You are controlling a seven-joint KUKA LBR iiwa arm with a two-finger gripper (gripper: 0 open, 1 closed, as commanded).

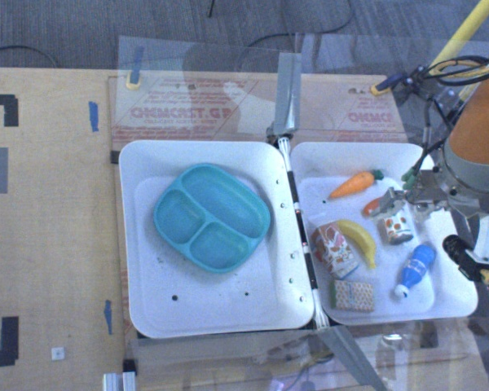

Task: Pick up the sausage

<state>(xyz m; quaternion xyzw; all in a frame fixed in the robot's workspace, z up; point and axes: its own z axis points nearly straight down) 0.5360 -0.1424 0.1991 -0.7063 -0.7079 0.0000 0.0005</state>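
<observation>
The sausage (372,208) is a short orange-red piece lying in the right bin (460,300), just below the carrot (352,184). My gripper (401,199) reaches in from the right and hangs low over the bin, its tip right beside the sausage's right end. The grey metal of the gripper hides part of that end. I cannot make out whether anything is held. The arm's orange band (477,129) sits above the bin's right side.
The right bin also holds a small printed can (395,228), a banana (360,241), a patterned carton (336,249), a blue bottle (414,270) and a square cracker pack (353,295). A teal divided plate (212,217) lies in the left bin (147,300).
</observation>
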